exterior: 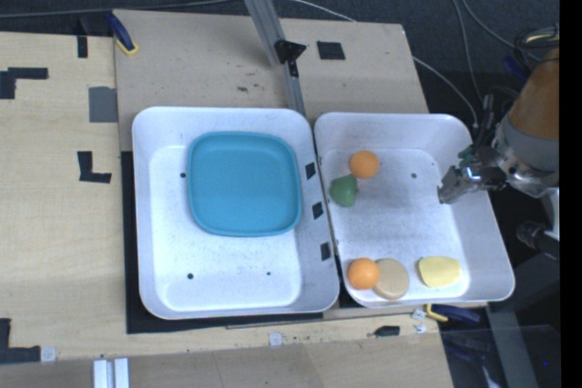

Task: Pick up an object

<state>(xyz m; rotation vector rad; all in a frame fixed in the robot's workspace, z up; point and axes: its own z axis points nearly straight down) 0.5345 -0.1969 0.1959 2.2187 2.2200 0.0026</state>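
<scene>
The gripper [453, 187] hangs over the right bin's [473, 223] right edge; its finger state I cannot tell. No object is lifted: the yellow piece [439, 271] lies nearest, so the whole pick remains.

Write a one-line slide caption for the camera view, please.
Robot hand poised at right white bin's edge above two orange balls, green piece, beige disc, yellow block; blue square plate left.

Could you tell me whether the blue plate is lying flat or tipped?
Flat: the blue plate rests level on the left bin's floor, its whole face showing.
</scene>
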